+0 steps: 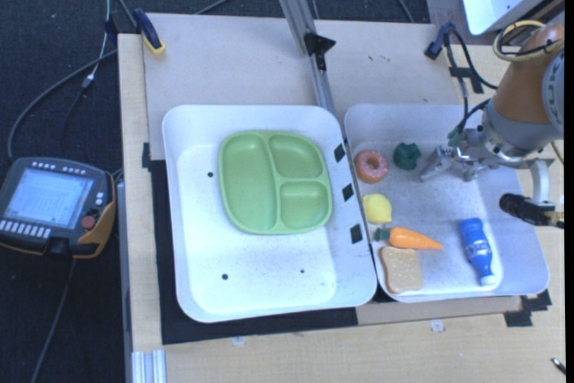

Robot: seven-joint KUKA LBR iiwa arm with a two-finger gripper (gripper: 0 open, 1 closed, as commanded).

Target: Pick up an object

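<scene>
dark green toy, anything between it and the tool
Nothing visible. The small dark green toy lies just left of the tool on bare white bin floor; the pink ring doughnut lies beyond it.

The gripper (446, 164) hangs over the right bin (529, 269), at about 3 o'clock, seemingly clear of the green toy (407, 155) just beside it. Below lie a donut (370, 164), lemon (378, 208), carrot (414, 239), bread (402, 269) and blue bottle (476, 249). A green plate (274, 181) sits in the left bin (260, 291).
</scene>
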